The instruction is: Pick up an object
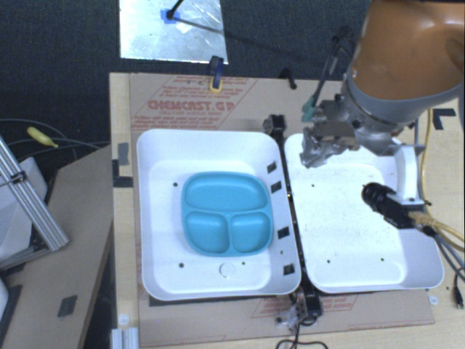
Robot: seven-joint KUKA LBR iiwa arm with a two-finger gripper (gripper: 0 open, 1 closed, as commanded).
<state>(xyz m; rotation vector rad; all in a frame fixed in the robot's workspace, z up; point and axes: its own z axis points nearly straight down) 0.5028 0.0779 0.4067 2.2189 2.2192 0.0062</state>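
The blue plate [225,213] is the one thing you can pick up. It lies flat in the middle of the left bin [156,195], hollow side up and away from the walls, so you can get at it from above. The arm [407,35] comes in from the right and bends down over the right bin [341,246]. Its fingers [317,153] hang by that bin's far left corner, well apart from the plate, with the bin walls between them. You cannot tell if the fingers are open or shut. You see nothing held in them.
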